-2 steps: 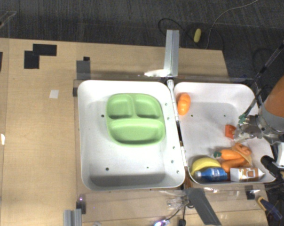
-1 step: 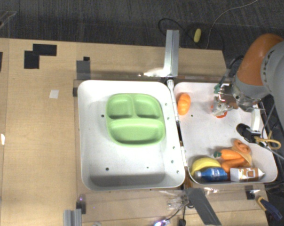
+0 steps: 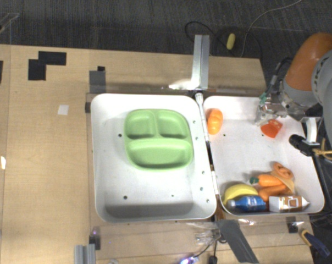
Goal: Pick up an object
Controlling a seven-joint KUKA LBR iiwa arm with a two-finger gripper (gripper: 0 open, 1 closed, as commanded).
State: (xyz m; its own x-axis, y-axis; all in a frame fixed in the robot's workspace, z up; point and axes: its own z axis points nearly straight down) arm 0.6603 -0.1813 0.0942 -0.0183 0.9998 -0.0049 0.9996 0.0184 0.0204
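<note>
My gripper [image 3: 270, 113] is over the far right part of the right bin [image 3: 237, 153], hanging from the grey arm with its orange band [image 3: 311, 56]. Directly under its tip is a small red-orange object [image 3: 271, 129], touching or nearly touching it; whether the object is gripped or resting on the bin floor is unclear. An orange fruit-like piece [image 3: 214, 120] lies against the bin's left wall. At the near edge a pile holds a yellow banana [image 3: 239, 191], a blue bottle [image 3: 247, 204], a white bottle with a brown label [image 3: 287, 203] and orange carrots [image 3: 271, 181].
The left bin [image 3: 108, 191] holds a green divided plate [image 3: 158, 138] in its middle. A metal post [image 3: 201, 59] rises behind the wall between the bins. A black part [image 3: 303, 144] juts over the right bin's right rim. Bare floor lies mid-right bin.
</note>
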